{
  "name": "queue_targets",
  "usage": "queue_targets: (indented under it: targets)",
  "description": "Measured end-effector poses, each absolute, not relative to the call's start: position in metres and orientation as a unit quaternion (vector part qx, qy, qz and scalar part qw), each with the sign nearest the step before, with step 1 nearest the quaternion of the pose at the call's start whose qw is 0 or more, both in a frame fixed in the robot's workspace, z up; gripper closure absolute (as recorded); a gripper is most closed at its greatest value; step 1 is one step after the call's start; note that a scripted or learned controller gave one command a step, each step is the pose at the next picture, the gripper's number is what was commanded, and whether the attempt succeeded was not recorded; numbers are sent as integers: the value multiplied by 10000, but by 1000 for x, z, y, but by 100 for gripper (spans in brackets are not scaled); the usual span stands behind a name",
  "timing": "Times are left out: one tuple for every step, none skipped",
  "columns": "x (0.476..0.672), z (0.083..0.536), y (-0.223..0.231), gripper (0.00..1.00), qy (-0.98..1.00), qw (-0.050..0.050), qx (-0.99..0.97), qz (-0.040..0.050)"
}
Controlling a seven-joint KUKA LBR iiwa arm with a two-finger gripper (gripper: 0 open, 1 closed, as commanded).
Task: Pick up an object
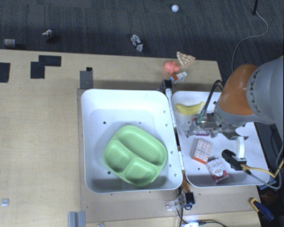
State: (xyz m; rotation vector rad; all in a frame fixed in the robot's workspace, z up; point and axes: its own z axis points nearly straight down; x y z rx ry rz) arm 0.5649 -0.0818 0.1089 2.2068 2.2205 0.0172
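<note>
The gripper (200, 129) hangs in the right bin (253, 146) near its left wall, claw state impossible to tell, just above the box (201, 150), probably light, stiff, best pinched across its narrow sides.

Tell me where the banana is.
The banana lies at the far end of the right bin, near the divider, just beyond the gripper.

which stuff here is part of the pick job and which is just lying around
Job in hand:
- gripper
- banana
- patterned box
- red packet
- green divided plate

Lying about:
- pink ball, on the bench outside the bins
- pizza-slice toy
- white ball, on the floor
</note>
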Motion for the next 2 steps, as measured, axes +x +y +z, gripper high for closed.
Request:
queue_targets:
  targets:
    - [566, 119, -81, 100, 7098, 64, 7043, 69]
    - [566, 119, -81, 0, 7099, 63, 7042, 68]
